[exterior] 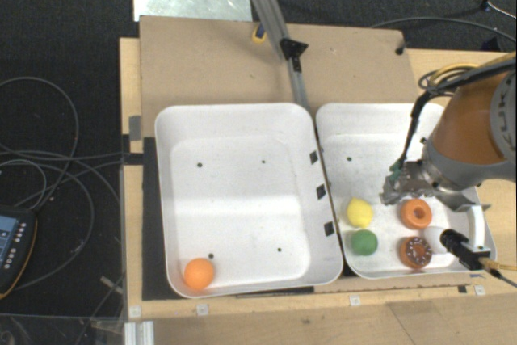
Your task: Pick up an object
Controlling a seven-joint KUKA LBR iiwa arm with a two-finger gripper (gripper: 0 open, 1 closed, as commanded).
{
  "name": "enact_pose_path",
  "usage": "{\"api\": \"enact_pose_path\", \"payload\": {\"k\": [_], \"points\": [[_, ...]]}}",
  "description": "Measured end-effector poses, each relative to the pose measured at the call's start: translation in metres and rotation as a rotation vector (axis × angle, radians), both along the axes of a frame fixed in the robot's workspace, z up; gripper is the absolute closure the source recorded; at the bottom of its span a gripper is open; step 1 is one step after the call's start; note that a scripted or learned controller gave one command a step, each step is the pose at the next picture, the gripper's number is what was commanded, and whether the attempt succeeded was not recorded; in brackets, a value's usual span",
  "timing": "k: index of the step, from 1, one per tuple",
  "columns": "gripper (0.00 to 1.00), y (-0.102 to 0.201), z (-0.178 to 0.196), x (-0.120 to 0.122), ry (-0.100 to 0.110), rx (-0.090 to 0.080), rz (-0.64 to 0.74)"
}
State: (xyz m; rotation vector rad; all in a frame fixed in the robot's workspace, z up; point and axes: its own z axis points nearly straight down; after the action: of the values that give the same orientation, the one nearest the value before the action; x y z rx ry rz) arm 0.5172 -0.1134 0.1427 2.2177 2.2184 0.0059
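The right bin (355, 133) holds a yellow ball (359, 212), a green ball (363, 242), an orange ring-shaped donut (416, 214) and a brown sprinkled donut (415, 252). In the left bin (234, 125) an orange ball (198, 273) lies near the front left corner. My gripper (397, 191) hangs low over the right bin, just left of the orange donut and right of the yellow ball. Nothing shows between its tips.
A grey metal pole (271, 8) slants down from the top to the bench behind the bins. Black clips (321, 191) sit along the seam between the two bins. Cables lie on the dark floor at the left.
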Motion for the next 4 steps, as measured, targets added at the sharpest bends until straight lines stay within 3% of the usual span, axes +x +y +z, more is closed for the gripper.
{"api": "enact_pose_path", "payload": {"k": [1, 2, 4], "points": [[1.0, 0.0, 0.064, 0.0, -0.002, -0.001, 0.005], [1.0, -0.001, 0.064, 0.001, 0.004, 0.001, 0.004], [1.0, 0.107, 0.089, 0.013, 0.003, 0.003, 0.011]]}}
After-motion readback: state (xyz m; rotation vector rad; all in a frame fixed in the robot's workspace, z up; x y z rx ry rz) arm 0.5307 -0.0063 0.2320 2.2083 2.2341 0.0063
